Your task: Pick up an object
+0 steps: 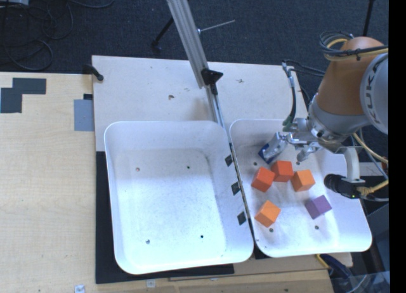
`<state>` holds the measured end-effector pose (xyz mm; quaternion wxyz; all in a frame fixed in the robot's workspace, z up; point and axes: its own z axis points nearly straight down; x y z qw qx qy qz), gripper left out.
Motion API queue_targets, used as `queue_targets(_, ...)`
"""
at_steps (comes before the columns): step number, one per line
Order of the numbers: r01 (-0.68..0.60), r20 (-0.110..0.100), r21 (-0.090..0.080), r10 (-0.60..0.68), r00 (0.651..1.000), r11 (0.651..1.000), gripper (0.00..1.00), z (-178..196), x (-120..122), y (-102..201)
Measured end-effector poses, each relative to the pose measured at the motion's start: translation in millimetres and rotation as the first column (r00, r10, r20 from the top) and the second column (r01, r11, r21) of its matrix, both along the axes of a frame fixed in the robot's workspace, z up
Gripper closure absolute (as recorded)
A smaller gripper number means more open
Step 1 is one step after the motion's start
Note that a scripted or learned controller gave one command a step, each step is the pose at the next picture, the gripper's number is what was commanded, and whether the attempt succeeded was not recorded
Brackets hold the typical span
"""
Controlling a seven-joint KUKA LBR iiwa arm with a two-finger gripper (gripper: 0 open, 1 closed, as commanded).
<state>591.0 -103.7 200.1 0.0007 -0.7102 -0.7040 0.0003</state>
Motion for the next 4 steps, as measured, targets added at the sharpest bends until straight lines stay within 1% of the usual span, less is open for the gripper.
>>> queue_targets(1,-0.005,-0.003,-0.002,0.005,1.000,1.000,0.00,-3,-25,-42)
queue_targets(2,-0.007,0.025,-0.005,0.007,1.000,1.000,0.00,-79,-7,-33)
queue_targets(3,-0.007,0.002,-0.001,0.007,1.000,1.000,0.00,-100,12,-18)
queue_targets(4,-0.006,0.004,-0.003,0.006,1.000,1.000,0.00,-108,-26,4)
